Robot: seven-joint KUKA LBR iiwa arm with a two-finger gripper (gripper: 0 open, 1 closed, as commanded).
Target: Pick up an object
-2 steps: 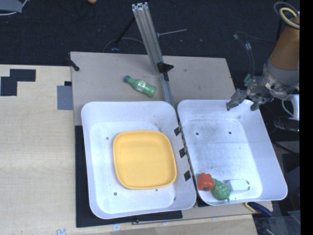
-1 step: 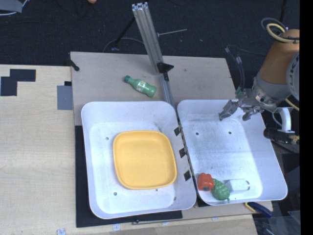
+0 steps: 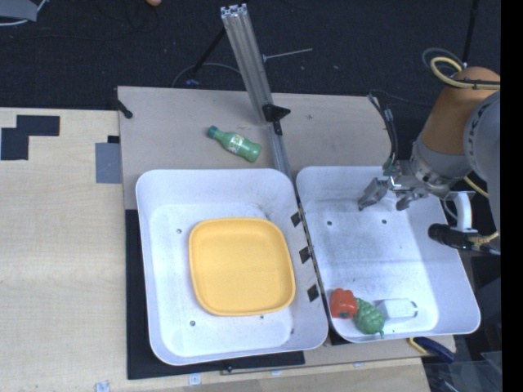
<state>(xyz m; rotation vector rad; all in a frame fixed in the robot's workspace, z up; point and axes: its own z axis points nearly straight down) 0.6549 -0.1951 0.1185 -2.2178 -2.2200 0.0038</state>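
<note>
you had a tan bench (image 3: 343,129) carrying two shallow white bins side by side, the left bin (image 3: 159,219) and the right bin (image 3: 441,300), touching along their inner walls. behind the left bin, a small green bottle (image 3: 234,143) lay on its side directly on the bench, just beside the foot of a slanted metal rail (image 3: 255,64).

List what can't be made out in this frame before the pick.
- Gripper, camera view: too small and blurred to tell the finger state.
- White object in the right bin: washed out against the bin, partly behind the green toy; identity unclear.
- Green bottle label: too small to read.
</note>
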